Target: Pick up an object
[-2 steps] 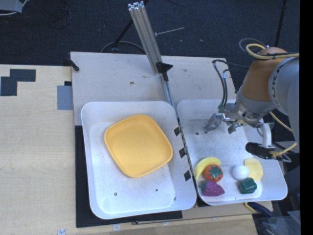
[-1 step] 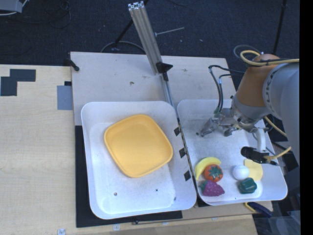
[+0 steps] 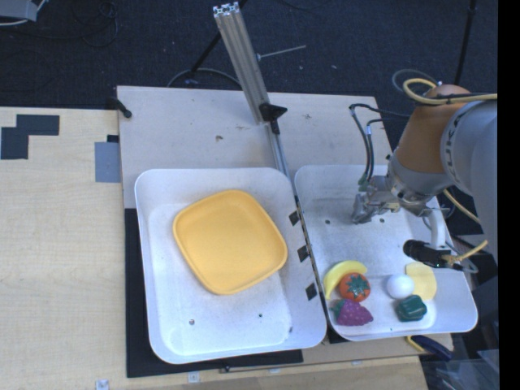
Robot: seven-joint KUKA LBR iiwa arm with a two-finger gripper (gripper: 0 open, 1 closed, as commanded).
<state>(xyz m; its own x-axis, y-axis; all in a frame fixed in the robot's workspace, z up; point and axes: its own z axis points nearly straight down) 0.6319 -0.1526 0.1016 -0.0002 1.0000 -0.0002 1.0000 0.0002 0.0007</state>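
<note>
My gripper (image 3: 363, 210) hangs low over bare floor in the right bin (image 3: 325, 187); whether its jaws stand open or closed I cannot tell. Nothing sits between them. The objects lie toward the bin's near edge from my jaws: a yellow banana (image 3: 341, 273), curved and smooth, touches a red tomato (image 3: 354, 287), with purple knobbly grapes (image 3: 354, 313) just beyond. A white ball (image 3: 399, 285) and a green blocky piece (image 3: 411, 308) lie farther toward the arm side. The banana is nearest.

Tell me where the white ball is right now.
The white ball sits in the right bin, near its front right corner, just above the green block and beside the pale yellow piece.
</note>
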